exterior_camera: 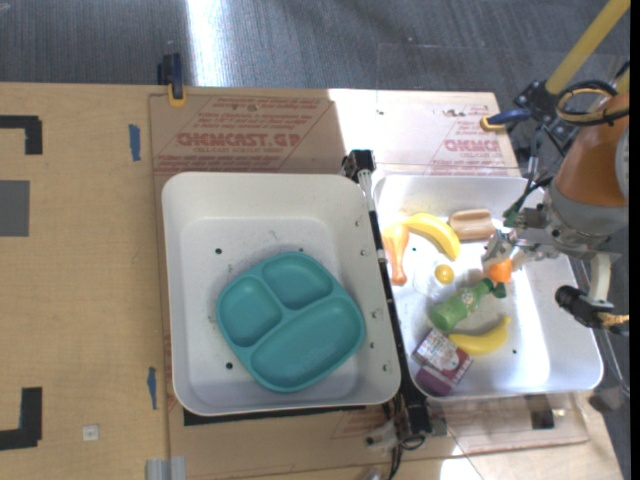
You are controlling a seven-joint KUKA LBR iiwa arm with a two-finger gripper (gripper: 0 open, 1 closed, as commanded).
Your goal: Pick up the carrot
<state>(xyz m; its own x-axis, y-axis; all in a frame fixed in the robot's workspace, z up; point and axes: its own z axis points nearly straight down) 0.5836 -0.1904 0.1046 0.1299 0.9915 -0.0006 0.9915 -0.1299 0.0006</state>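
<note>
In the right bin, a long orange carrot lies by the left wall, touching a yellow banana. My gripper hangs low over the middle of this bin, well to the right of that carrot. A small orange piece shows just under the gripper, at the upper end of a green object. Whether it is being held is unclear.
The right bin also holds a bread roll, a small yellow piece, a second banana and a purple packet. A teal divided plate lies in the left bin. The arm's orange band is at the right.
</note>
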